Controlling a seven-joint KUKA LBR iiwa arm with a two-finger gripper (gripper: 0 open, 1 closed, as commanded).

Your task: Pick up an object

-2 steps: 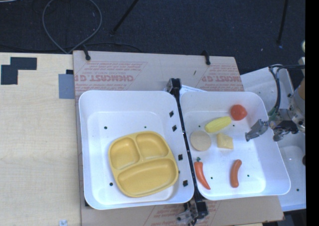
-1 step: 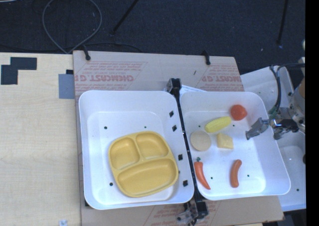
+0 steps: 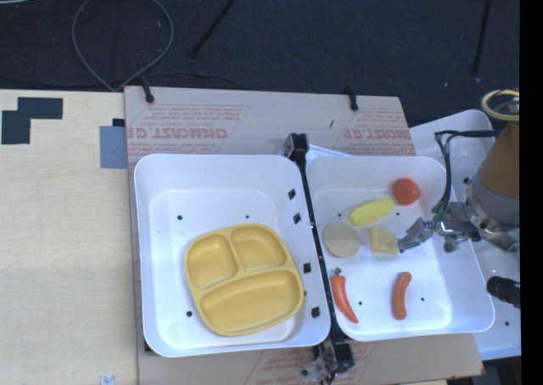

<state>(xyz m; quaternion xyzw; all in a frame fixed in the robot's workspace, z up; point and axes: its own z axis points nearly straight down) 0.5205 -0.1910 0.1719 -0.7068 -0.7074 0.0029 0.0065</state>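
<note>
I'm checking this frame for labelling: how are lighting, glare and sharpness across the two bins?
Camera view: lighting is even and bright; the two shallow white bins look nearly washed out but show no hard glare; the yellow three-compartment plastic tray casts only a faint shadow; the small pale yellow block and the gripper beside it look soft, so finger detail is blurred.

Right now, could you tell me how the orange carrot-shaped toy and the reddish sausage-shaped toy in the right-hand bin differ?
The orange carrot-shaped toy tapers to a point and has a green tip; the reddish sausage-shaped toy is blunt at both ends. The carrot lies by the bin's left wall, slanted; the sausage lies nearer the middle, almost upright in the view. Both lie flat, untouched.
</note>
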